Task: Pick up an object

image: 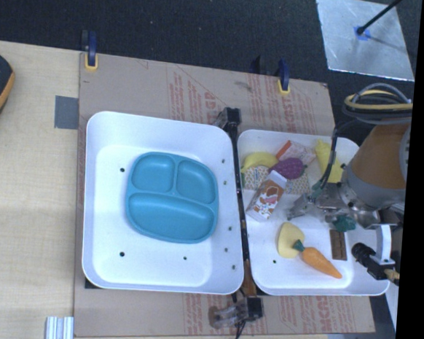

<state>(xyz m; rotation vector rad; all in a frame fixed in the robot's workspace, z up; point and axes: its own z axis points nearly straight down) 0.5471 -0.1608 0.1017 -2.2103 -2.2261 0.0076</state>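
Your gripper [304, 207] hangs over the right bin [262, 279], can't tell its state. The toy carrot [318, 260] lies apart from the clutter near the front, so go straight down on that.

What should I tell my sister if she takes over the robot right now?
End effector: low in the right bin, in the middle of the toys; can't tell whether it is open or shut, and nothing is seen in it.
Right bin: carrot and a pale yellow piece at the front; small carton, purple toy and yellow toy toward the back.
Left bin: blue divided plate.
Done: arm is down among the toys.
Left: grab one and lift it.
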